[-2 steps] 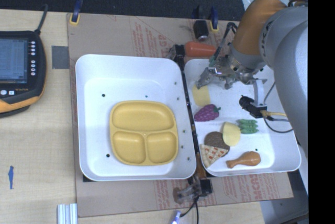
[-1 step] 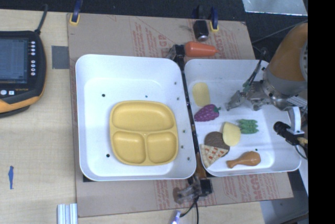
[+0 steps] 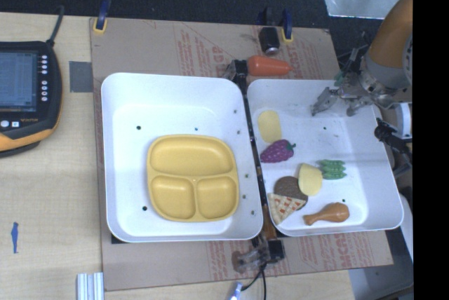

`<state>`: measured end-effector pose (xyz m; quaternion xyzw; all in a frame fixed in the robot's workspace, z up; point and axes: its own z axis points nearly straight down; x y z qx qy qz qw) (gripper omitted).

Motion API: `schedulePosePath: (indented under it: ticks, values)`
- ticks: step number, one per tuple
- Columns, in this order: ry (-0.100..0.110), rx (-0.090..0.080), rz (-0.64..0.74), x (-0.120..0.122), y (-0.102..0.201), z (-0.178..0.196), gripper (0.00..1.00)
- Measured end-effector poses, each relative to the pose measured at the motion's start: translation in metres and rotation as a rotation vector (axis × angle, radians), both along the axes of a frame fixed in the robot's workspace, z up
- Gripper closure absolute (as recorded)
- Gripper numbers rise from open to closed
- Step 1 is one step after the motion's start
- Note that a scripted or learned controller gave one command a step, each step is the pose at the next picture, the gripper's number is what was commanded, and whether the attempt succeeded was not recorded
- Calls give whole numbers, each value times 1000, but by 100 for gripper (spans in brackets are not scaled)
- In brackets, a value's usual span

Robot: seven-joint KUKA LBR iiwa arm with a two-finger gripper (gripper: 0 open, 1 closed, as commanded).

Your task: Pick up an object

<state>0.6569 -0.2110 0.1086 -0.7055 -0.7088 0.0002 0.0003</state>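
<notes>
- Near edge, right bin (image 3: 379,221): drumstick (image 3: 327,214), waffle (image 3: 284,206), potato (image 3: 310,179), greens (image 3: 332,169).
- Mid: grapes (image 3: 277,151), yellow piece (image 3: 269,126).
- Far corner: gripper (image 3: 338,99), fingers spread, nothing between them.
- Judgement: go for the isolated yellow piece; straddle it, descend straight.
- Left bin holds tray (image 3: 193,176).

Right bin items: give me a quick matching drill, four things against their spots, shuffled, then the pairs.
Things:
1. grapes
2. drumstick
3. gripper
4. waffle

Places:
A. near right corner of the right bin
B. near left corner, under the brown piece
C. over the bin's far right part
D. left side, just below the yellow piece

Pairs: 1-D, 2-A, 3-C, 4-B
</notes>
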Motion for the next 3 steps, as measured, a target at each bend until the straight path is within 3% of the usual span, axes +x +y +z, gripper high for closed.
schedulePosePath:
  ticks: [1,2,3]
  values:
    - [4,1,0,-129,65,-17,0]
    - [4,1,2,-124,118,-17,0]
    - [4,0,0,-181,107,-18,0]
